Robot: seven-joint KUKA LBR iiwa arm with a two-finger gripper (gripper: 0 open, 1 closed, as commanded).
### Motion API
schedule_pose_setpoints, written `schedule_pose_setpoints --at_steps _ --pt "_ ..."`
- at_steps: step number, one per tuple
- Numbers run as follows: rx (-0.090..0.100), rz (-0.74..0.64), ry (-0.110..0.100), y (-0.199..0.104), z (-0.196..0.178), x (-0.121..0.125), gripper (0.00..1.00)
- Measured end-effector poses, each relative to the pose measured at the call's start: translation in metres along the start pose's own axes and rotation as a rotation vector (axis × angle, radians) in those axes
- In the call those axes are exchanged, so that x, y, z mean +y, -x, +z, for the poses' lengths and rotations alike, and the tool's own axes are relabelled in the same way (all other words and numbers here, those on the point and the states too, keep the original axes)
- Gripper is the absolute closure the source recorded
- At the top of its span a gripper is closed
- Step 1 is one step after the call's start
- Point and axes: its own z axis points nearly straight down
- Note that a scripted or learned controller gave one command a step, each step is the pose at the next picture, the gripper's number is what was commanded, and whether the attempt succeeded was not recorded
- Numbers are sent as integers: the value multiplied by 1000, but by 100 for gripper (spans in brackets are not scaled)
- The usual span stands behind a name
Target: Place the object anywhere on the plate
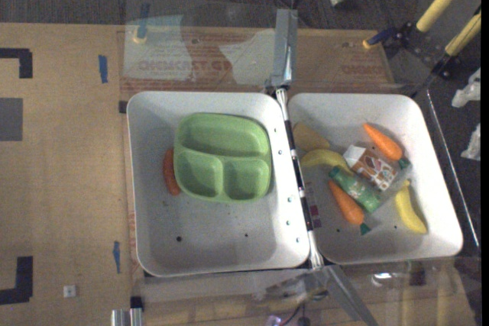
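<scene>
Camera view: left bin [153, 240] holds the green divided plate [223, 156], its compartments bare, an orange carrot [170, 172] touching its left edge. Right bin [435, 233] keeps the other toys. Nothing placed yet; jaws' state cannot be told.

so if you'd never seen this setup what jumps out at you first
The bright green divided plate in the left bin draws the eye first, with an orange carrot tucked against its left edge. Next comes the jumble in the right bin: more carrots, yellow bananas, a green bottle and a small carton, all crowded together.
</scene>
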Motion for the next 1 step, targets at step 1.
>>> schedule_pose_setpoints --at_steps 1 --pt "0 0 0 0 0 0 0"
